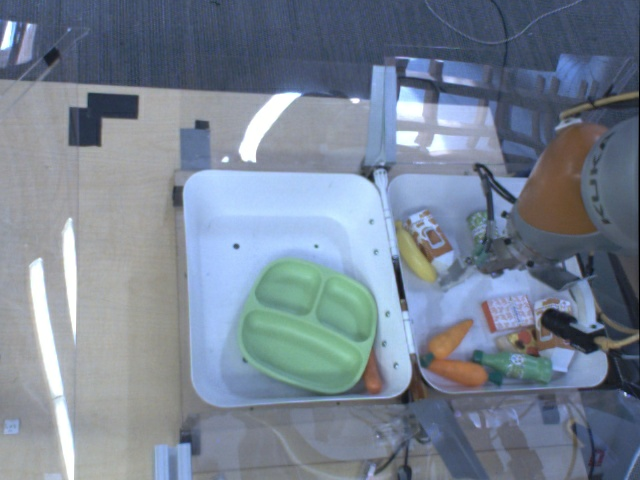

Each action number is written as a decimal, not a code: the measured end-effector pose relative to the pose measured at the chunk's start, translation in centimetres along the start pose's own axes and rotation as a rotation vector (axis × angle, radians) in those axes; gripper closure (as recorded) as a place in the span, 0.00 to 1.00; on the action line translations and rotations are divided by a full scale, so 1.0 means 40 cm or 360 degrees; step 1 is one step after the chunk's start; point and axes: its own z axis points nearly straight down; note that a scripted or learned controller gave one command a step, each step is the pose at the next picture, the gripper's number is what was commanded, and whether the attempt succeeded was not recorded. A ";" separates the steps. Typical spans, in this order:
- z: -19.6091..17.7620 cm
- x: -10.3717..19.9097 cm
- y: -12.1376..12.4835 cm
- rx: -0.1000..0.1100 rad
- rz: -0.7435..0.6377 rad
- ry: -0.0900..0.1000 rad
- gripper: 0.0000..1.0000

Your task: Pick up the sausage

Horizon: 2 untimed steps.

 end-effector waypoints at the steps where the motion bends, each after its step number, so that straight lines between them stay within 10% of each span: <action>1: 0.000 -0.151 -0.049 0.0002 -0.0008 -0.0004 0.00; 2: -0.002 -0.054 -0.104 -0.0002 -0.0150 -0.0004 0.00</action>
